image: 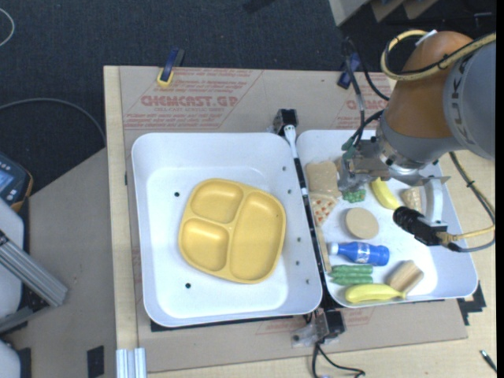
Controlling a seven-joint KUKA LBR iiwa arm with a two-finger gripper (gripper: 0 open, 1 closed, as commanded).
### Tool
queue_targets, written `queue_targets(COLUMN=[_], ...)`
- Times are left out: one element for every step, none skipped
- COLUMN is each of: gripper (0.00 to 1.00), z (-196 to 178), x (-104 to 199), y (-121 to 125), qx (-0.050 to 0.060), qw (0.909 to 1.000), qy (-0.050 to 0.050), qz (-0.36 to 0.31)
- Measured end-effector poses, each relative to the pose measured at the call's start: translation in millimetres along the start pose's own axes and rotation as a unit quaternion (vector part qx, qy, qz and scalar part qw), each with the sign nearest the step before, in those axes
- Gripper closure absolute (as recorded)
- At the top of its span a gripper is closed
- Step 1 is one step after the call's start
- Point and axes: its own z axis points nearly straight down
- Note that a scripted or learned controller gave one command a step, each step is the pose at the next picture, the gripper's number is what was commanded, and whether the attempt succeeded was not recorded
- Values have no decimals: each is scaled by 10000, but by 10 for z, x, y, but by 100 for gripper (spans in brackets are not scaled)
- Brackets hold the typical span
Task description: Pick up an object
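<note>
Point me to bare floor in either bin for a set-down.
Left bin: a bare white ring all round the yellow divided plate, widest along the far and left walls. Right bin: crowded with toy food, from the cracker to the near banana, with small gaps between.

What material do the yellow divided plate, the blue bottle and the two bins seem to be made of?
The yellow divided plate: probably moulded plastic, with a smooth, slightly glossy surface and soft rounded compartment edges. The blue bottle: likely plastic, a shiny blue body with a white end; it looks like a toy. The left bin and the right bin: seemingly thin white plastic, with rounded corners and a soft sheen.
</note>
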Motion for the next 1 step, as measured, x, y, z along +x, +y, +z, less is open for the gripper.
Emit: queue_targets(gripper=[100], z=[-627], x=[666], y=[-298], qx=[12], qw=[10000], qy=[7], qz=[-8])
